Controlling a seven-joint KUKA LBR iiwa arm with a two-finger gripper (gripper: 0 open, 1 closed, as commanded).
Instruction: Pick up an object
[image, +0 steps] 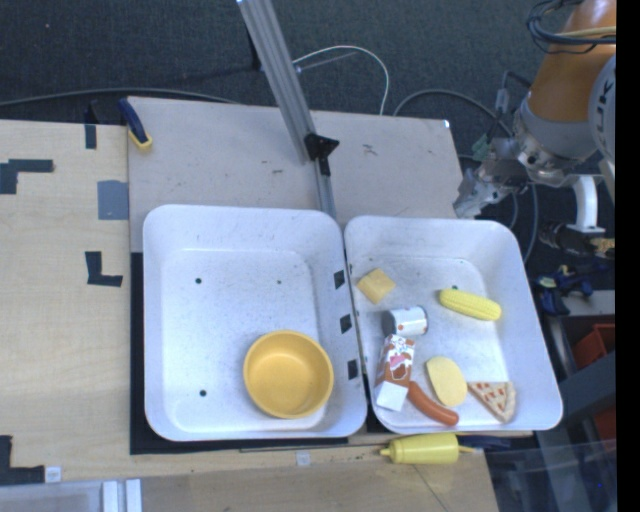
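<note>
Camera view: gripper well apart from corn.

Lying directly on the bench: right bin sitting nearest the gripper, left bin touching it on the side away from the gripper, yellow bottle resting past the right bin, clamp sitting farthest off.

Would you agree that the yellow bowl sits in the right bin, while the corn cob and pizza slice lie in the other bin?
Not quite: the camera view shows the yellow bowl in the left bin. The corn cob and pizza slice lie in the other, right bin.
</note>
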